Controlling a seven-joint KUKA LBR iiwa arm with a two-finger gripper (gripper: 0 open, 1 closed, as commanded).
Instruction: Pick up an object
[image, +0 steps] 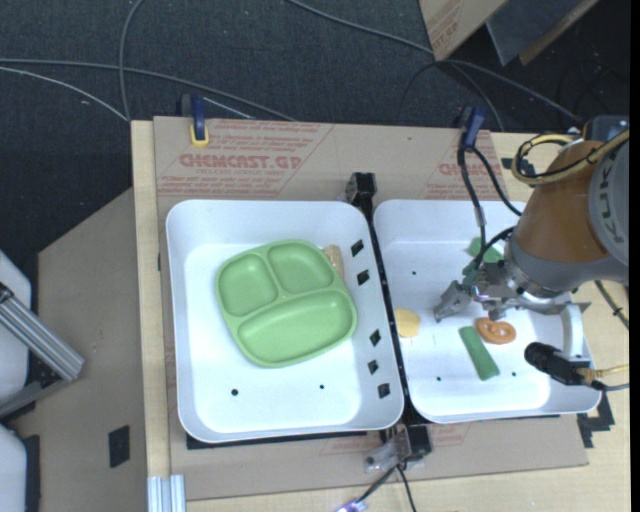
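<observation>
Right white bin (440, 395): your hand (472, 293) hovers low, grip state unclear, near green stick (479, 352), orange ring (495, 331), yellow disc (406, 322).
Left white bin (200, 390): green divided plastic plate (287, 302), open floor around it.

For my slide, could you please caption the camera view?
End effector low in the right bin near a green block; green divided plate in the left bin.

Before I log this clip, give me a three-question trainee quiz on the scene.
1. True or false: the green divided plastic plate lies in the right white bin.
2. Which object lies nearest the divider between the bins? A) flat green plastic strip B) small yellow round piece C) orange ring-shaped piece
3. Fill in: the arm's gripper is over the ___ bin.

Key: 1 false; 2 B; 3 right.
</observation>
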